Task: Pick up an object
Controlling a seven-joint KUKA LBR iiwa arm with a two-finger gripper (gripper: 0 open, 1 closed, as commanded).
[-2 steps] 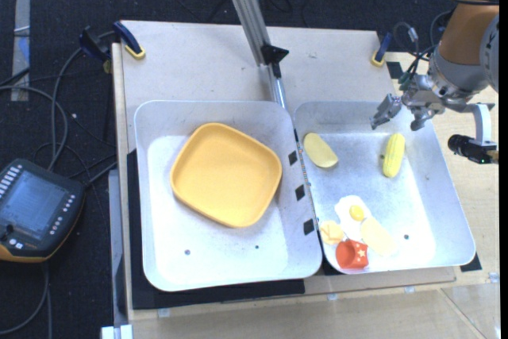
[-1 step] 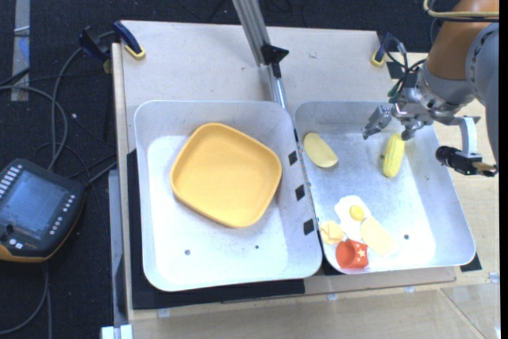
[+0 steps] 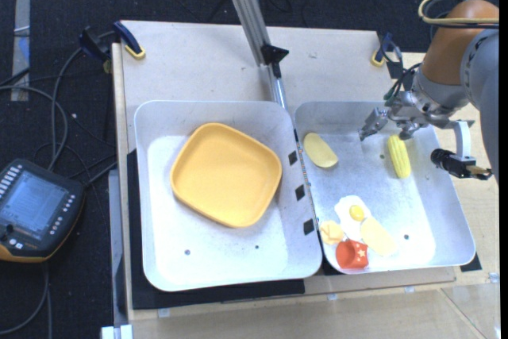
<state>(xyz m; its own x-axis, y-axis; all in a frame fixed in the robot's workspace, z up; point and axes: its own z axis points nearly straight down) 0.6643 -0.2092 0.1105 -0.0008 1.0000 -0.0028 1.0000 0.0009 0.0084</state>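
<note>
So the arm (image 3: 464, 52) comes in from the right side and its end effector (image 3: 394, 123) is sitting low over the back part of the right bin (image 3: 444, 210). You can make out two dark fingers, one poking out to the left (image 3: 370, 125) and one nearer the corn, spread apart with nothing between them, so it's open and not gripping anything.

Right next to it, just in front and a bit right, there's a toy corn cob (image 3: 399, 156) lying on the bin floor, pointing roughly front to back. It looks very close to the finger, maybe touching at its top end, honestly can't tell from this angle.

Other stuff in the right bin: a pale yellow potato-looking slice (image 3: 321, 151) near the left wall, well apart from the corn. Down at the front left corner there's a little pile: a fried egg toy (image 3: 353, 212), a pale yellow wedge thing (image 3: 378, 236) leaning right beside it, a small yellow chunk (image 3: 331, 232), and a red piece (image 3: 352, 253) at the very front edge. They're all bunched up touching each other.

Left bin (image 3: 159, 250) has a big yellow square plate (image 3: 226, 174) sitting in it, turned a bit like a diamond.

Both bins sit side by side on the light-coloured counter (image 3: 206, 59), and a pendant controller (image 3: 36, 206) lies off to the left on the floor
</note>
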